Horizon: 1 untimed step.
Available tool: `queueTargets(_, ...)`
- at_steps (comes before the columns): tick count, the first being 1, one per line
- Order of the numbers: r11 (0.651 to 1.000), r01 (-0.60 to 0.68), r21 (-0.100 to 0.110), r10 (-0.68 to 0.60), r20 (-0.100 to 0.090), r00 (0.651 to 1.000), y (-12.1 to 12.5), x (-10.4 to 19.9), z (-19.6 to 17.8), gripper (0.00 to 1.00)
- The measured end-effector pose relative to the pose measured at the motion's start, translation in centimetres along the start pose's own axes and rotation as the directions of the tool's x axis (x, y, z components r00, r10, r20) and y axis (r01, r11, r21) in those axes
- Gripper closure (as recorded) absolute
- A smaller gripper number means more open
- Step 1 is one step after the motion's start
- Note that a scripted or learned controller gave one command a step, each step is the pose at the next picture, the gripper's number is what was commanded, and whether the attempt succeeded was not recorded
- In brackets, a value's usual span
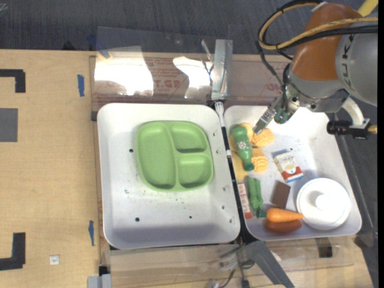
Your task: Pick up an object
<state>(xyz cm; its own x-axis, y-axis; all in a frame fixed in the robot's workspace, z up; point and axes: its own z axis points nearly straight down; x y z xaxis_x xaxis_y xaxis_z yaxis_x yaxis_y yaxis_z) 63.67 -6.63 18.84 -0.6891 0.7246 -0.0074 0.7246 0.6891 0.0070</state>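
The right bin [336, 149] holds a jumble of small items. A green bottle [243, 144] lies along its left side, with a yellow ridged piece [264, 138] beside it and another yellow piece [259, 161] below. My gripper [264, 125] hangs at the end of the grey arm, slanting down-left, its tip just above the upper yellow piece and the bottle's top. Nothing shows as held. A red-and-white carton [289, 165], a brown block [281, 192], a green pickle [255, 197] and an orange carrot [282, 217] lie further forward.
A white bowl [324, 203] sits in the right bin's front right corner. The left bin [120, 209] carries a green divided plate [175, 155]. A metal divider post [221, 71] rises behind the seam between the bins. Cables loop above the arm.
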Motion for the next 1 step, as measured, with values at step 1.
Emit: queueTargets(1, 0.906, 0.424, 0.002, -0.424, 0.001, 0.906, -5.03, -3.87, -5.68, 1.0)
